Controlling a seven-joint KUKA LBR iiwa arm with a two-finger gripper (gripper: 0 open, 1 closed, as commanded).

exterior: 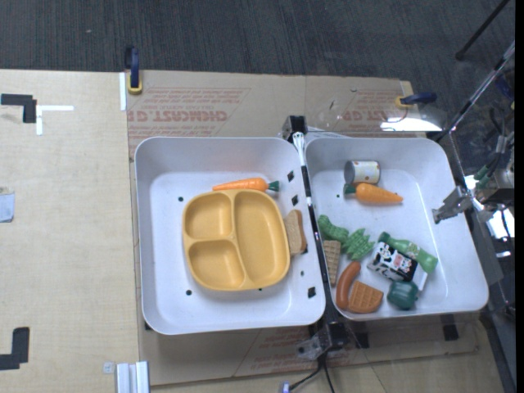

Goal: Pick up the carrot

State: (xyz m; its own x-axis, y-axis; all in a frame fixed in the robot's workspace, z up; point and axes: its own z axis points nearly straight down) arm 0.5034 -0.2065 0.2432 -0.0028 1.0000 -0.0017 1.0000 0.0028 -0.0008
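Carrots show twice: a plump toy carrot (378, 194) at twelve o'clock in the right bin (458, 219), another (242, 185) above the yellow plate (236, 240); likely light, rigid, slippery, best pinched mid-body; end effector (449, 211) state unclear

Bench (65, 244) with 2 white bins (155, 244)

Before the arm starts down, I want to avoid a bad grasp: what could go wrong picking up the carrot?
1. Two candidates: a slim orange carrot lies against the yellow divided plate in the left bin, and a stubby orange carrot lies in the right bin. The program may pick the wrong one.
2. The stubby one sits beside a small grey can, which the descent might knock.
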